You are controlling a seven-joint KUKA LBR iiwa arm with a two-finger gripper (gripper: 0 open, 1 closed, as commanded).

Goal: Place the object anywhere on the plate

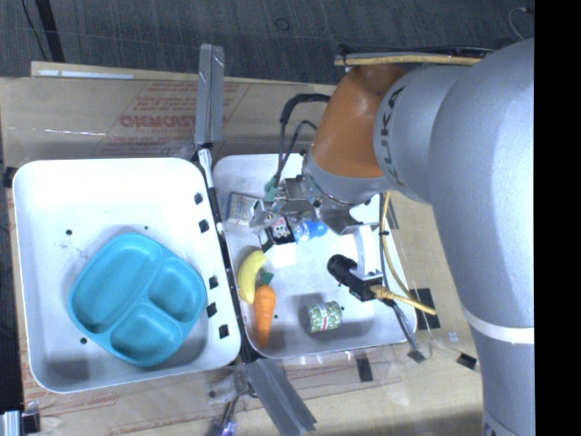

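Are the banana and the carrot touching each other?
Touching: in the camera view the banana lies against the carrot's top end, with no gap visible.

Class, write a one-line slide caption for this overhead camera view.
Gripper low in right bin above banana, carrot and can; blue plate waits in left bin.

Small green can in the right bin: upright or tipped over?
Tipped over. The green can lies on its side on the right bin floor, its patterned wall facing up, right of the carrot.
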